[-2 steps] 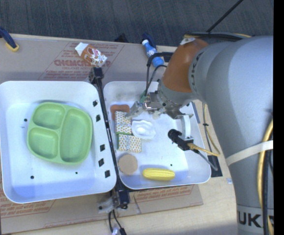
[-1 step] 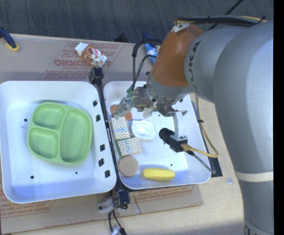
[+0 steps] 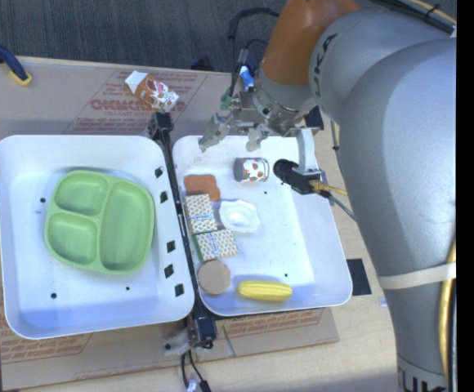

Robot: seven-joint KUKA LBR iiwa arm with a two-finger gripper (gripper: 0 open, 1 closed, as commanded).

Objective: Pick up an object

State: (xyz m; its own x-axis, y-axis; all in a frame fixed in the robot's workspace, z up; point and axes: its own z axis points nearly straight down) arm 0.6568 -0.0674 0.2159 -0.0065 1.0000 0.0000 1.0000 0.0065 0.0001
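Note:
My gripper [image 3: 231, 138] hangs over the far edge of the right bin [image 3: 323, 243], fingers spread apart and open, nothing between them. Just right of and below it lies a small white can with red print [image 3: 252, 170] on its side. Along the bin's left wall sit a brown block [image 3: 202, 185], two patterned square packets [image 3: 199, 213] [image 3: 217, 244] and a round tan disc [image 3: 215, 277]. A crumpled white piece [image 3: 239, 216] lies mid-bin. A yellow corn cob [image 3: 263, 290] rests near the front wall.
The left bin [image 3: 24, 300] holds a green divided plate [image 3: 100, 220]. A wrapped snack [image 3: 152, 91] lies on the cardboard behind the bins. A black clip [image 3: 162, 124] sits at the divider's far end. The arm's grey body covers the right side.

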